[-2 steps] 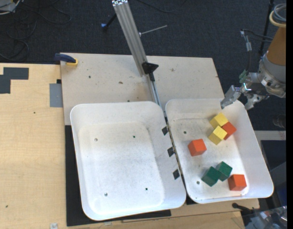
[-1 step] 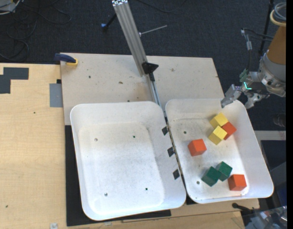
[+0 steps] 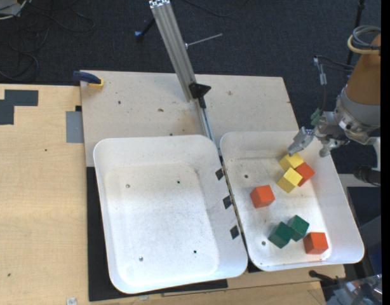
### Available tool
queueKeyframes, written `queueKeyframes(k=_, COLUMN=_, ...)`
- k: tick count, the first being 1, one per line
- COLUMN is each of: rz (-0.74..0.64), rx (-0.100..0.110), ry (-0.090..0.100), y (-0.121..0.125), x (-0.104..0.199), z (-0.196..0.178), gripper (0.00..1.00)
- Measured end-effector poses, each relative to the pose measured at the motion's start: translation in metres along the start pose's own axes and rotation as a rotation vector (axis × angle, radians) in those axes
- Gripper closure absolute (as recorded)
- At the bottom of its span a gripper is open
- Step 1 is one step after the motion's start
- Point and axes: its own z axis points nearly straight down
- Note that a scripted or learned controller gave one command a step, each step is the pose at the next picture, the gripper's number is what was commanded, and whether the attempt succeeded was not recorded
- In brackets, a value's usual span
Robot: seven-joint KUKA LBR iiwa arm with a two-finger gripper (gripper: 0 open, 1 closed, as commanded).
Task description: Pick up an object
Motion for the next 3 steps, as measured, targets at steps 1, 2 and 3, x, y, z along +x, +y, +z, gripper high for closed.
queueKeyframes(k=1, rz=0.000, rx=0.001, ry=0.001, y=-0.004, x=-0.001, z=0.065, gripper=0.00)
queueKeyframes(k=2, rz=0.001, rx=-0.024, ry=-0.007, y=0.001, x=-0.003, z=0.093, gripper=0.00)
queueKeyframes(k=3, rz=0.003, rx=-0.026, ry=-0.008, y=0.002, x=-0.003, z=0.084, gripper=1.00)
